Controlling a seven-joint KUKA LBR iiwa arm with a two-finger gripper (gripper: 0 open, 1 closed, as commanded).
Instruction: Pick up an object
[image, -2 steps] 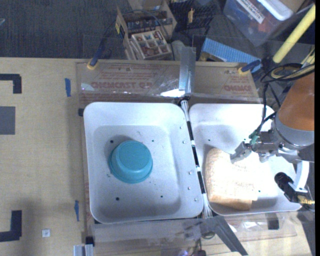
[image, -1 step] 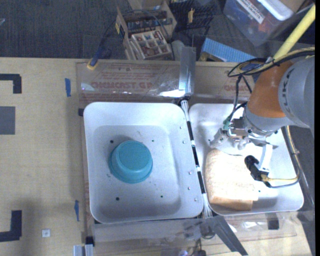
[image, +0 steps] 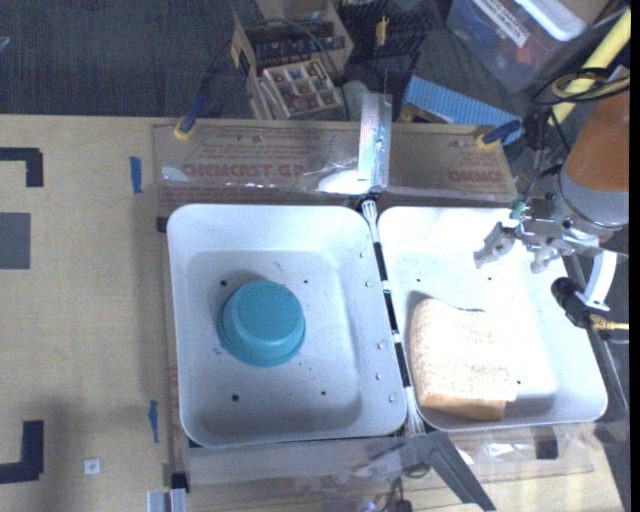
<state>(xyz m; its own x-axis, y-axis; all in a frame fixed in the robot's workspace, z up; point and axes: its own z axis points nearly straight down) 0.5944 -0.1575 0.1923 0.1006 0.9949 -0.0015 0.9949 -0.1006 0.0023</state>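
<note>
A tan, speckled sponge-like block (image: 462, 360) lies in the right bin (image: 575, 395), toward its front left. An upturned teal bowl (image: 262, 322) rests in the middle of the left bin (image: 190, 250). My gripper (image: 516, 251) hangs over the back right part of the right bin, behind and to the right of the tan block and apart from it. Its fingers (image: 490, 245) are spread, with nothing between them. The grey arm with its orange band (image: 606, 150) comes in from the right.
A clear plastic panel with red lettering (image: 260, 170) stands behind the bins. Boxes and clutter sit beyond it. The metal divider (image: 385, 290) runs between the two bins. A black cable (image: 575, 300) hangs by the right bin's edge.
</note>
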